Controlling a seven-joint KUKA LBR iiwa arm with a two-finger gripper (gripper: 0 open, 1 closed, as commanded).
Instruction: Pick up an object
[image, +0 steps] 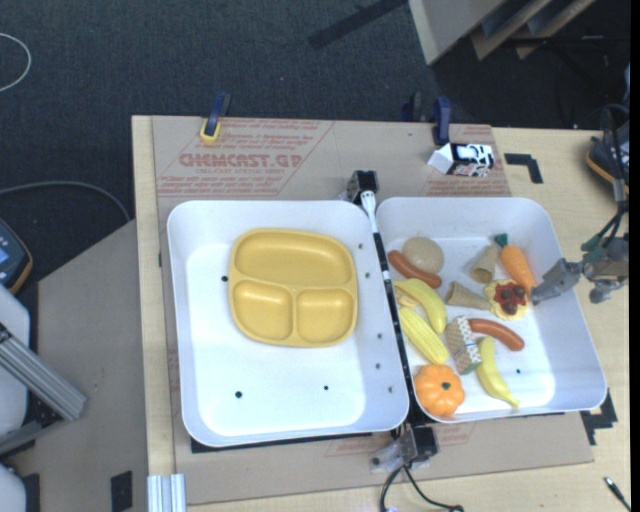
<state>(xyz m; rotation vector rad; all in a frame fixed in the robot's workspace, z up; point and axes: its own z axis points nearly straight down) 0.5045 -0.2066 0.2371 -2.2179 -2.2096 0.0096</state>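
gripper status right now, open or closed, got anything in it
Gripper: at the right bin's right edge; open or closed cannot be told, and nothing is seen held.

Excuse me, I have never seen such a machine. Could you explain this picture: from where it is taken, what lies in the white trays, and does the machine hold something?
One camera looks down at a slant on a bench. The left bin holds a yellow divided plate. The right bin holds toy food: a carrot, bananas, sausages, corn, a small pumpkin. The robot's gripper reaches in from the right edge, near the carrot. Nothing is visibly held.
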